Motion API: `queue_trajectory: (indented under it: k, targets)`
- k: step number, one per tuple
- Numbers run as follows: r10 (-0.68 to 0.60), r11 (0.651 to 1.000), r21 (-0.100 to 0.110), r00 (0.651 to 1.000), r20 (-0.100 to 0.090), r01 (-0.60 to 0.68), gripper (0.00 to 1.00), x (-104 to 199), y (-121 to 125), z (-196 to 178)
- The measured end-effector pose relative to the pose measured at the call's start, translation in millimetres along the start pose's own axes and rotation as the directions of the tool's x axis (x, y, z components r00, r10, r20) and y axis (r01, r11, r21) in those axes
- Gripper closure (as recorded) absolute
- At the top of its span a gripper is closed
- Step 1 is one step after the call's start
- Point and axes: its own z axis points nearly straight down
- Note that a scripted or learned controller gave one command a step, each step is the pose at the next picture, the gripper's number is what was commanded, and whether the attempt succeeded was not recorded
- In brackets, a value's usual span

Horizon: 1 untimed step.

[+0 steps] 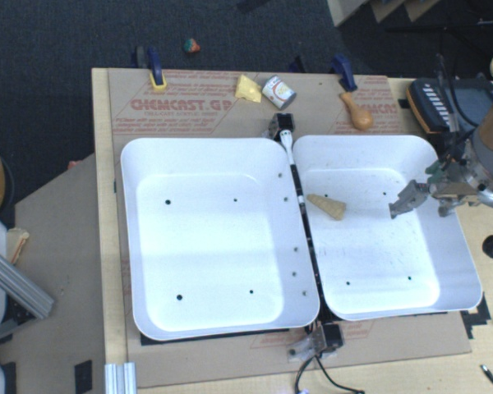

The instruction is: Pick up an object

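Observation:
A tan wedge-shaped piece (326,206) lies in the right bin (378,298), near its left wall. My gripper (411,197) hangs over the right side of that bin, well to the right of the wedge and apart from it. Its grey finger (404,199) points left and down. Nothing shows between the fingers.
The left bin (214,310) stands beside the right one, with a black divider strip (300,212) between them. On the bench behind the bins lie a yellow piece (248,89), a small white box (278,92) and a wooden-handled tool (356,112). Blue clamps (155,66) hold the back edge.

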Motion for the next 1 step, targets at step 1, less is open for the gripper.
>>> queue_trajectory:
  k: [1]
  targets:
    - [-0.011, 1.0, -0.011, 1.0, -0.001, 0.011, 0.0, 88.9, -25.9, -93.4]
